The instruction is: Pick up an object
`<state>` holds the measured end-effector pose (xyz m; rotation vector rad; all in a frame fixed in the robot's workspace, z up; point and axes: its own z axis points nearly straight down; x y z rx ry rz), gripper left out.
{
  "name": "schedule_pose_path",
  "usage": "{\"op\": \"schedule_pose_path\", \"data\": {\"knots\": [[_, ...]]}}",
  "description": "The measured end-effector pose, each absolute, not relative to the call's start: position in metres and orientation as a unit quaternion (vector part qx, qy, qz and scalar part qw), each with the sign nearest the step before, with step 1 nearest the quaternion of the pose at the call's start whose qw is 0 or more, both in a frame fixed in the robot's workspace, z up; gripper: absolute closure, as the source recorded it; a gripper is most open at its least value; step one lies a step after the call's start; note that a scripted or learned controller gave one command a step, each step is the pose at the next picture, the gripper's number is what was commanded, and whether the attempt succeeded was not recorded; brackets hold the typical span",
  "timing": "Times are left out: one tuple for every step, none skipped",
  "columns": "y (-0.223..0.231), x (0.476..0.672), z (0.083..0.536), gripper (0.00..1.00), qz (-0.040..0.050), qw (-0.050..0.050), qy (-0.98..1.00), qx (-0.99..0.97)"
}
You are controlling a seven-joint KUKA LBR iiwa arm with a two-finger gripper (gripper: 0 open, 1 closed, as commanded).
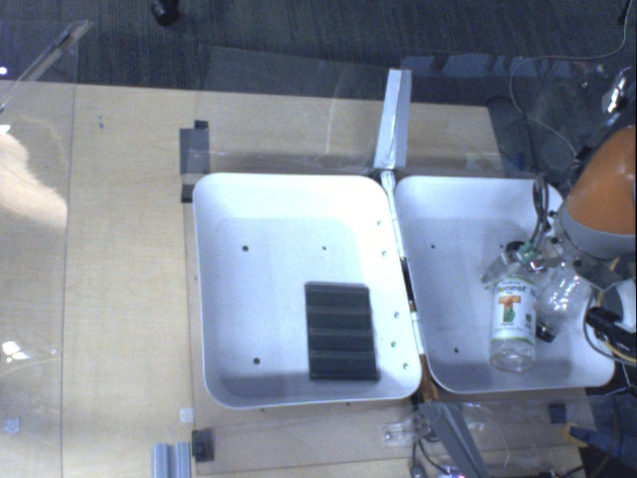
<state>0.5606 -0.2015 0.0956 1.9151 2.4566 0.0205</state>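
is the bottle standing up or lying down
Lying down: the bottle rests on its side on the right bin floor, its label facing up, by the gripper.

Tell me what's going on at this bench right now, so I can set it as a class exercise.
A grey robot arm with an orange band reaches in from the right over the right bin. Its end effector sits low by a clear plastic bottle with a green and orange label, which lies in that bin. Whether it has hold of the bottle cannot be told from here. In the left bin lies a dark ribbed block, untouched.
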Motion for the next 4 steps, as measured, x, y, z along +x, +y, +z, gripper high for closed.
{"op": "schedule_pose_path", "data": {"knots": [[-0.198,0.556,0.095,0.0,0.0055,0.014,0.791,0.612],[-0.147,0.542,0.092,0.0,0.0043,0.011,0.814,0.581],[-0.152,0.586,0.091,0.0,0.0037,0.008,0.797,0.604],[-0.15,0.588,0.103,1.0,0.0059,0.011,0.798,0.603]]}}
